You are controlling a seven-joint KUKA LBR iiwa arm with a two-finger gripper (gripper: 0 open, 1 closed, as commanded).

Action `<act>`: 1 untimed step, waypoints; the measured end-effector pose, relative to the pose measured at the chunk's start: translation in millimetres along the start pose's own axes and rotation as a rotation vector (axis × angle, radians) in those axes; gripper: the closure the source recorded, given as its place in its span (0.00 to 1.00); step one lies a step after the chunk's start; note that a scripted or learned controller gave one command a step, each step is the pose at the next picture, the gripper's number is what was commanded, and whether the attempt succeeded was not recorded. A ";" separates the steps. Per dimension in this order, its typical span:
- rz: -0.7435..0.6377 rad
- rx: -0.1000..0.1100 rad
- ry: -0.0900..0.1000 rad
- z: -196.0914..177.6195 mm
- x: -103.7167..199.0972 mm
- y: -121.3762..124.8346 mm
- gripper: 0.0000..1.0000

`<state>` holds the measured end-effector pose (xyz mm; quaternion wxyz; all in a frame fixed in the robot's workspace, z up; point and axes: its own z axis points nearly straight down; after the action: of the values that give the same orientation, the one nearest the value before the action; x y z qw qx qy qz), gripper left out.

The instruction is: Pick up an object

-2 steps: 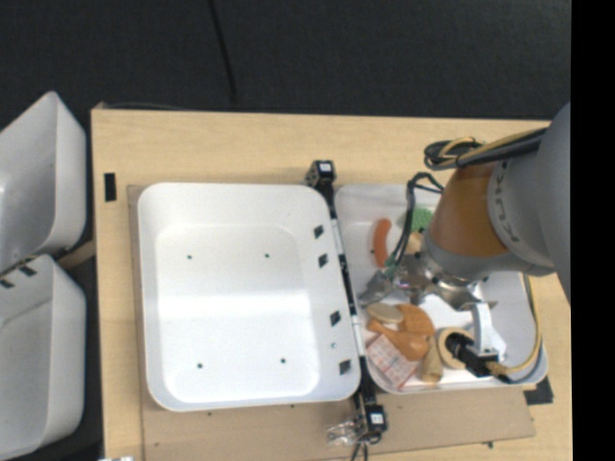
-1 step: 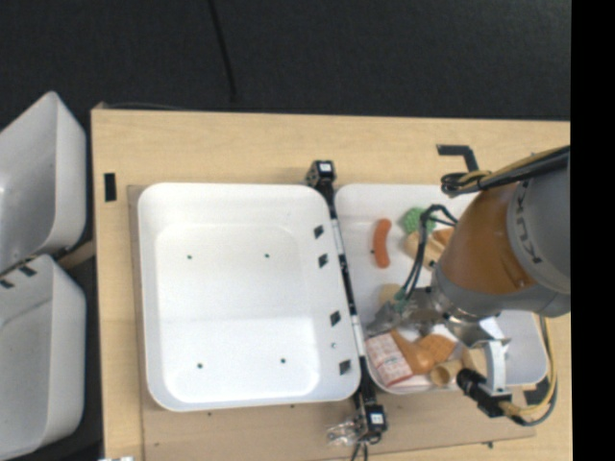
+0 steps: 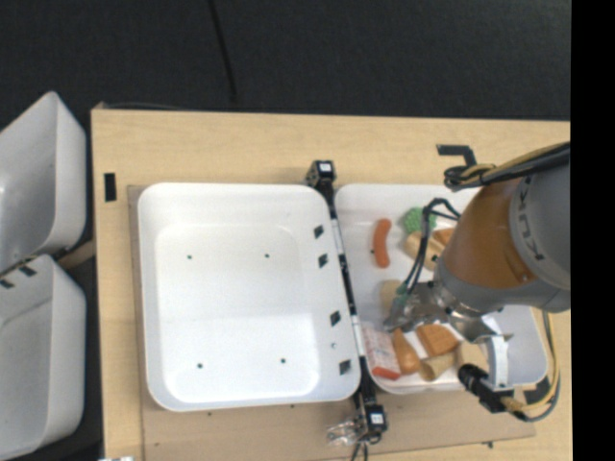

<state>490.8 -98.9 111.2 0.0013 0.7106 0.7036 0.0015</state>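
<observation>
Claw (image 3: 399, 317) state unclear | low over right bin (image 3: 357, 200) | sausage (image 3: 382, 241), carrot (image 3: 405, 351) close

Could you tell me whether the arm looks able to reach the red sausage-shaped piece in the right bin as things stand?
Probably yes. The red sausage-shaped piece lies by itself on the right bin's floor, left of the arm, with nothing on top of it. The gripper is low in that bin, not far off.

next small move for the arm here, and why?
Probably a short straight descent, then close. The end effector sits low over the right bin, above the pile of orange-tan pieces at its near side. Nothing is visibly between its fingers, so no grasp shows yet. The red sausage-shaped piece lies apart, further back; going for it would need a longer move.
</observation>
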 end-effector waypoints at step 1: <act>-0.014 -0.004 -0.002 -45.0 1.6 56.6 1.00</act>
<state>547.2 -97.9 156.4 0.0037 0.7056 0.7086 0.0021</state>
